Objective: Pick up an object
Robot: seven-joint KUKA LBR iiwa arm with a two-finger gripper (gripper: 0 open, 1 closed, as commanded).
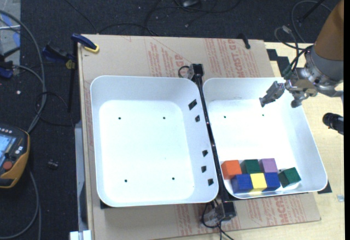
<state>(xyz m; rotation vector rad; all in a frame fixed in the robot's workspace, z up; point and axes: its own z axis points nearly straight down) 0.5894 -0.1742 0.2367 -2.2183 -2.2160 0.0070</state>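
Left bin (109, 91): bare white floor. Right bin (306, 129): orange, green, purple, blue, yellow, blue, green blocks (260, 174) clustered along near wall. Gripper (284, 95): above far right rim, fingers spread, nothing between. Bench board (136, 53): red lettering, illegible.

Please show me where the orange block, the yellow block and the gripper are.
orange block (231, 168), camera view, its top face.
yellow block (258, 181), camera view, its top face.
gripper (284, 97), camera view, midway between its fingertips.

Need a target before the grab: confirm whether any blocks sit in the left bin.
No: the blocks are clustered at the near edge of the right bin, beside the left bin.
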